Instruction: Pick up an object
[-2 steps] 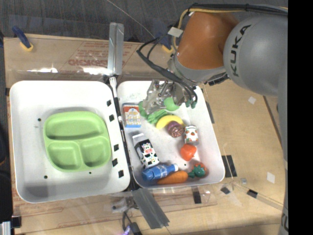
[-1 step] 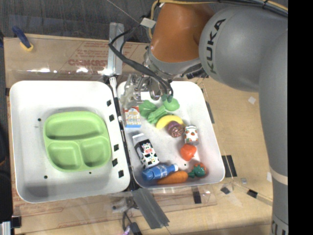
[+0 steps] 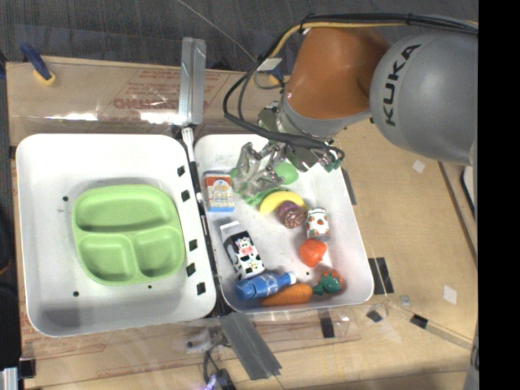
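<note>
Gripper [image 3: 258, 167] mine, hanging over the right bin [image 3: 353, 218] at about 11 o'clock of its floor; cannot tell its state from this angle. Just beside it at 4 o'clock: yellow banana [image 3: 281, 198] touching a brown-purple round toy [image 3: 291, 214]. Small carton [image 3: 218, 192] at its 9 o'clock. Cow-print box [image 3: 244, 254], blue bottle [image 3: 264, 285], carrot [image 3: 286, 296], red-orange piece [image 3: 313, 253] toward 6 o'clock. Left bin [image 3: 36, 218] holds a green divided tray [image 3: 127, 232].

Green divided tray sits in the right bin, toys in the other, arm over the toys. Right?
Not quite. The camera view shows the green divided tray in the left bin; the toys, such as the carrot, lie in the right bin, with the arm above them.
</note>
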`<action>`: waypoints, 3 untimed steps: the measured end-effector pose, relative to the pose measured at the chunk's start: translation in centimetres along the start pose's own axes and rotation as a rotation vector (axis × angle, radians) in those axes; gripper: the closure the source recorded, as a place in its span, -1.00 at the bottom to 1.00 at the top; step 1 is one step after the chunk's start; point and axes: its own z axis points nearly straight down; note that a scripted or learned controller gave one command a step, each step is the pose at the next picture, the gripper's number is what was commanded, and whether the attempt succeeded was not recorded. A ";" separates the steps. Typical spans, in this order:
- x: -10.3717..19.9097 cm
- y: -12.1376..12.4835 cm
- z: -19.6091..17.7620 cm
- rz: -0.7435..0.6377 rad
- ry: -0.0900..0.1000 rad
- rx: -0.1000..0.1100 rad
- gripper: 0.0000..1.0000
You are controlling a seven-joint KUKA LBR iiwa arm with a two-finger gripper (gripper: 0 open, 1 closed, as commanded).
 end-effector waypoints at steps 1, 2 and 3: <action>-0.2 0.0 -1.2 -0.004 -0.004 0.002 1.00; 0.4 -7.3 -9.3 -0.117 -0.006 0.007 1.00; 4.7 -13.4 -9.4 -0.296 -0.004 0.005 1.00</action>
